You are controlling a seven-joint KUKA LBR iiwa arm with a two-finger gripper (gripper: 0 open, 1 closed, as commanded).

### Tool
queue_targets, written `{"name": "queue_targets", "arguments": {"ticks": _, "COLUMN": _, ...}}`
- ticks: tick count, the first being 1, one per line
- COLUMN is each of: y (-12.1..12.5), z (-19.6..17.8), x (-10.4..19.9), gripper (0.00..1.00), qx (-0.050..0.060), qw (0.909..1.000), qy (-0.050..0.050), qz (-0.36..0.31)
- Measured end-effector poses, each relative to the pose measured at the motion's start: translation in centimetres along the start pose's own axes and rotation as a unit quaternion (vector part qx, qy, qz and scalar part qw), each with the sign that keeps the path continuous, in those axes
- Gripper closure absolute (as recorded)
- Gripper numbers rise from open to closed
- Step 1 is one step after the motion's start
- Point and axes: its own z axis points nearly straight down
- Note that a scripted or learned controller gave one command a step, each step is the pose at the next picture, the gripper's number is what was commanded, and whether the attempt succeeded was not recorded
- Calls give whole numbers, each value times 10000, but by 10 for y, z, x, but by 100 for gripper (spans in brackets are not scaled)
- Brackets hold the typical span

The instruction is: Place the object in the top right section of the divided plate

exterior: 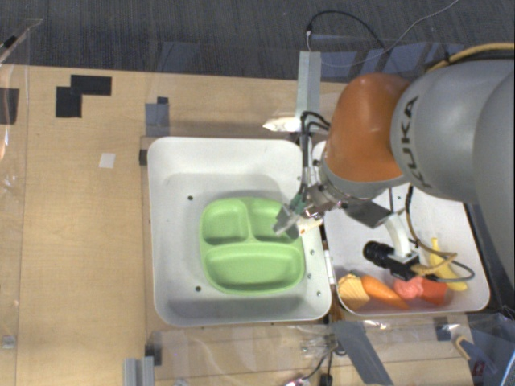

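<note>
A light green divided plate [241, 268] lies in the left white bin [173, 215], with two small sections at the top and one wide section below. My gripper [288, 219] hangs over the right edge of the plate's top right section [264, 214], hiding part of it. The grey arm with its orange band [366, 131] reaches in from the right above the wall between the bins. Whether anything is between the gripper's tips is too small and dark to tell.
The right bin [451, 215] holds an orange carrot [385, 291], a red-pink piece [417, 288], a yellow piece [444, 265] and a pale yellow piece [352, 288] along its near edge. Black markers [80, 93] lie on the bench at upper left.
</note>
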Motion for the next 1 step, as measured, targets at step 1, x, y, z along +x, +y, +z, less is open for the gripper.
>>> {"name": "queue_targets", "arguments": {"ticks": 1, "y": 8, "z": -1, "x": -39, "gripper": 100, "qx": -11, "qw": 9947, "qy": -8, "qz": -1032}}
